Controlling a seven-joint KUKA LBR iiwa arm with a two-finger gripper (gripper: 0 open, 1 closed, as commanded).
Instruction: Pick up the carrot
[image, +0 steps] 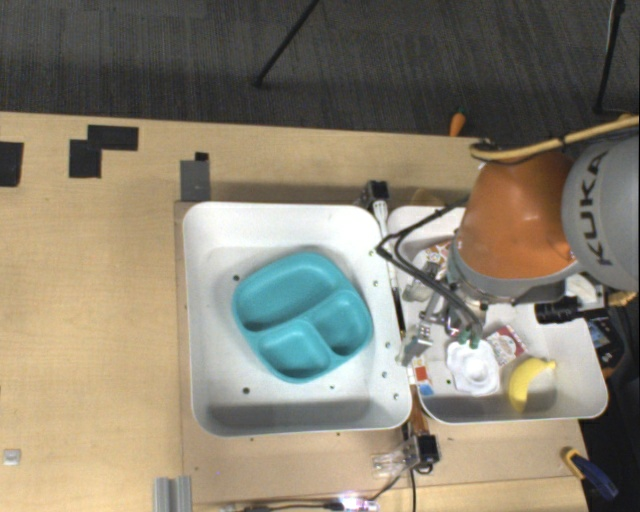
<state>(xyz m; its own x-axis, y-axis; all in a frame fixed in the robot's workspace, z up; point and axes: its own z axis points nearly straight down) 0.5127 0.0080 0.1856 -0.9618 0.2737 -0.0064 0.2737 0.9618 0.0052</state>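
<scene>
The pale wooden tabletop (90, 330) carries two shallow white bins side by side, touching along their inner edges. The left bin (215, 400) sits near the tabletop's middle and the right bin (575, 395) lies close to its right end, partly under the arm. Black rectangular marks (103, 148) lie on the tabletop's far left, and a small dark bracket (197, 178) stands just behind the left bin's far corner.

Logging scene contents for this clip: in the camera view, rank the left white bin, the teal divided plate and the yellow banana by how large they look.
1. Left white bin, largest.
2. Teal divided plate, lying inside that bin.
3. Yellow banana, smallest, in the right bin.
The gaps are plain, so nearness to the camera does not change the order.
</scene>
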